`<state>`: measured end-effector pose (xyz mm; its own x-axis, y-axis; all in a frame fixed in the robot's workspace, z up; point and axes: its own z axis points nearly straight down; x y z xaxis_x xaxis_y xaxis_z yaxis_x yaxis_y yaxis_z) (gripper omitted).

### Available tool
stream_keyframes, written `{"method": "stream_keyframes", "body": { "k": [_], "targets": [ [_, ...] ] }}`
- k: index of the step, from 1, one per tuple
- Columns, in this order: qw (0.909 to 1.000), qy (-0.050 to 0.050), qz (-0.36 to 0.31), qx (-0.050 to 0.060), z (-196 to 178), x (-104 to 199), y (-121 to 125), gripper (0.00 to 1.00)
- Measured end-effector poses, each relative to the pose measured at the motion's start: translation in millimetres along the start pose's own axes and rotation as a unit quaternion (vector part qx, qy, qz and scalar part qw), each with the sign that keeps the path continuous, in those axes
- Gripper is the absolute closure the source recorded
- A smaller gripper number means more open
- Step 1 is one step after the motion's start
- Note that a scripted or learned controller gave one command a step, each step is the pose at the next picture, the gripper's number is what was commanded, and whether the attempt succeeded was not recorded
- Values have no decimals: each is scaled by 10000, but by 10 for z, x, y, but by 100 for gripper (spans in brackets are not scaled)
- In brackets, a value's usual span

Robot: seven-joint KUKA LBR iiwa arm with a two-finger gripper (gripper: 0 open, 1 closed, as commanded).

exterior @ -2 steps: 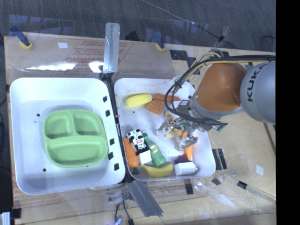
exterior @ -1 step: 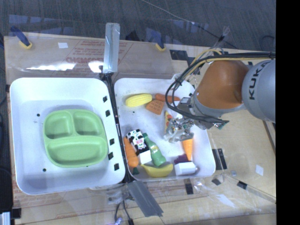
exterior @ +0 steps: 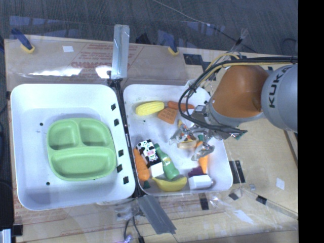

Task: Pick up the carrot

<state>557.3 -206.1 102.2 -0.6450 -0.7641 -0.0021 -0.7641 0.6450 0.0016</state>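
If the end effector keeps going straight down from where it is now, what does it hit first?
Probably the small orange carrot piece just below the end effector in the right white bin. Depth is hard to judge from this slanted view, so it may land on the bin floor beside it.

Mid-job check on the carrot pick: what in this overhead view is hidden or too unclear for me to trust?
- Gripper: its tips blur into the clutter beneath, so grasp state is unreadable.
- Orange piece below the gripper: too small to identify.
- Carrot by the right bin's left wall: partly covered by the cow-patterned toy.
- Orange item behind the corn: cables cross its right end.
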Motion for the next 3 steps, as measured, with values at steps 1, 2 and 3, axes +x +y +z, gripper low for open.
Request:
{"method": "stream_keyframes", "body": {
  "k": [1, 2, 3],
  "targets": [
    [9791, 8, -2035, -6, 108, 287, 304, 0],
    [9783, -1, -2072, -1, 5, 250, 307, 100],
    [9776, -11, -2106, 4, -95, 216, 311, 100]
  ]
}}
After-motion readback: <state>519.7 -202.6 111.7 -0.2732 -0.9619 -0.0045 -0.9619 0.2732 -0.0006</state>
